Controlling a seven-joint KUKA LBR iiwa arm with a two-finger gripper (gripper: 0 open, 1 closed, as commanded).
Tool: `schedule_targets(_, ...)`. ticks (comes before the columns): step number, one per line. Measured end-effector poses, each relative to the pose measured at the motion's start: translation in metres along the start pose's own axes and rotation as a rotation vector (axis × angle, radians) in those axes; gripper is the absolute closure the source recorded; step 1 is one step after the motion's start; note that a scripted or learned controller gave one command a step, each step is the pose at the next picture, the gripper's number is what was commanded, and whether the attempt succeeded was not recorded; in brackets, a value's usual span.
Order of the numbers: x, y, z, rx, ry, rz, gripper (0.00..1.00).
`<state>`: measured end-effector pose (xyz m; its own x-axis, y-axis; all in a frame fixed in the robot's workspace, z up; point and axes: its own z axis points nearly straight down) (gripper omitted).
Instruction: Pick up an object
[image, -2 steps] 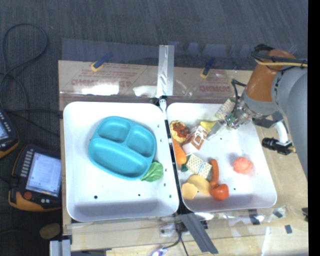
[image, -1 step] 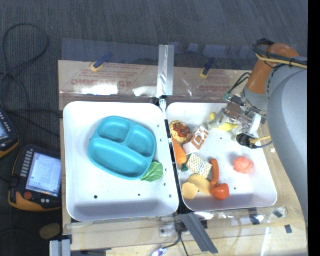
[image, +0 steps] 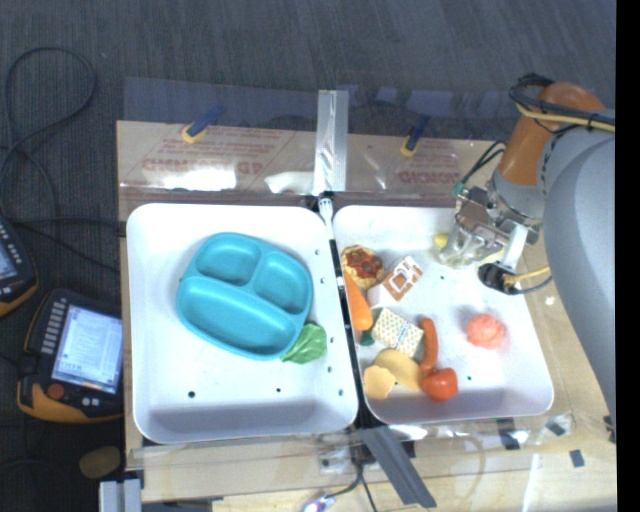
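A red tomato-like toy (image: 440, 383) is seen nearest the camera, at the near edge of the right bin (image: 520, 385). Just beside it, a yellowish lump (image: 390, 374) and a thin orange-red sausage shape (image: 429, 340) are found, with a checkered cream block (image: 396, 329) touching the lump's far side. A carrot (image: 359, 308) lies along the bin's left wall, a pizza-like piece (image: 362, 264) beyond it, and a small white-and-brown box (image: 403, 279) beside that. A pink ball (image: 486, 331) rests apart, toward the right of the bin.

The gripper (image: 462, 250) is held over the far right corner of the right bin, the wrist pointed downward and the orange band (image: 525, 150) rising behind it toward the grey arm. Whether the jaws are wide or narrow cannot be told, and nothing can be made out between them. A small yellow piece (image: 441, 241) lies just left of the gripper.

In the left bin (image: 160, 380), a blue divided tray (image: 245, 293) is placed, with a green leaf (image: 307, 344) touching its near right corner.

Both bins are carried on a tabletop (image: 150, 160) of pale board, where red printed lettering is present but cannot be read. Dark carpet and a handheld pendant (image: 75, 355) are seen left of the left bin.
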<state>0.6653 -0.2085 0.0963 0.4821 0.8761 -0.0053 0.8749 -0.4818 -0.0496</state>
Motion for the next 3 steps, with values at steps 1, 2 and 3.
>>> schedule_targets(1, -0.03, -0.052, -0.074, -0.048, -0.004, -0.254, 1.0)
schedule_targets(2, -0.02, -0.031, -0.216, -0.05, -0.003, -0.196, 1.0)
schedule_targets(3, -0.006, -0.029, -0.377, -0.049, 0.002, 0.039, 1.0)
